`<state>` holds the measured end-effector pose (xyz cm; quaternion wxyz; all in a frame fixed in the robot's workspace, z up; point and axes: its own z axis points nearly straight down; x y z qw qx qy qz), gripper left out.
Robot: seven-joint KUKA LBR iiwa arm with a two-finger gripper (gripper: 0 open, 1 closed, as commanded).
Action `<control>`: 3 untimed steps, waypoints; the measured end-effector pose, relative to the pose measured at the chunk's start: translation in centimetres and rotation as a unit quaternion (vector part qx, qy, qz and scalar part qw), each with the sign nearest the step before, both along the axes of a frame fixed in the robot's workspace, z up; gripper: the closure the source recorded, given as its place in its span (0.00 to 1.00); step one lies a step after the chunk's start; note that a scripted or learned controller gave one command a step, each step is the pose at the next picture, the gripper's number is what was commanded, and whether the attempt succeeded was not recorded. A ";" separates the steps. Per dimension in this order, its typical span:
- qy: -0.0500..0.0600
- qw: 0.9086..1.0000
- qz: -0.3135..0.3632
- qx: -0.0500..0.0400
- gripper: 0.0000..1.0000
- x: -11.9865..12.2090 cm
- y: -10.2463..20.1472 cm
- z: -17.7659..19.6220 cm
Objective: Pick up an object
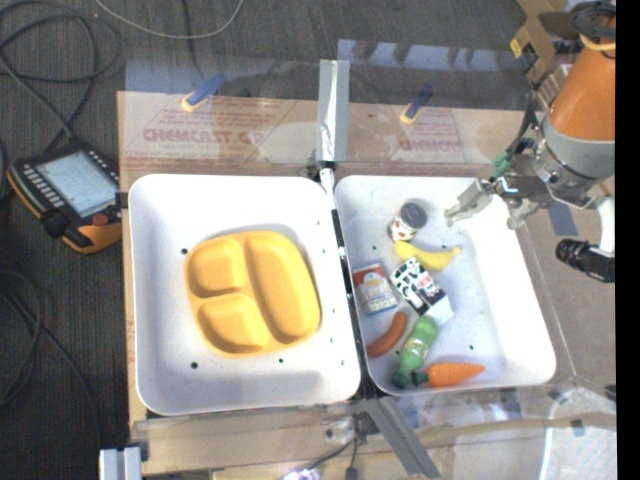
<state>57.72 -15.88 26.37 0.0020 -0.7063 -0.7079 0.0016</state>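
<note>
Both bins [150,368] are white. The tray [252,291] in the left one is yellow-orange. In the right bin, the banana [430,258] is yellow, the carrot [455,373] orange, the sausage [387,335] red-brown, and the bottle [415,348] green. A small carton [418,284] bears black and white cow patches. The packet [375,291] is red and white. The can [409,218] has a grey top. The arm [585,98] is orange above grey. The desk [250,138] is tan with faded red lettering.

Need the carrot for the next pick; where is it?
The carrot lies at the right bin's near edge, just right of the green bottle.
</note>
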 end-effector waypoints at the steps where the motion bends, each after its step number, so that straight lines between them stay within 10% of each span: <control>1: 0.001 0.999 0.054 0.001 0.00 -0.6 5.2 -12.2; 2: -0.002 0.998 0.059 0.001 0.00 -0.7 2.8 -16.9; 3: -0.001 0.998 0.060 0.001 1.00 -0.6 2.8 -16.2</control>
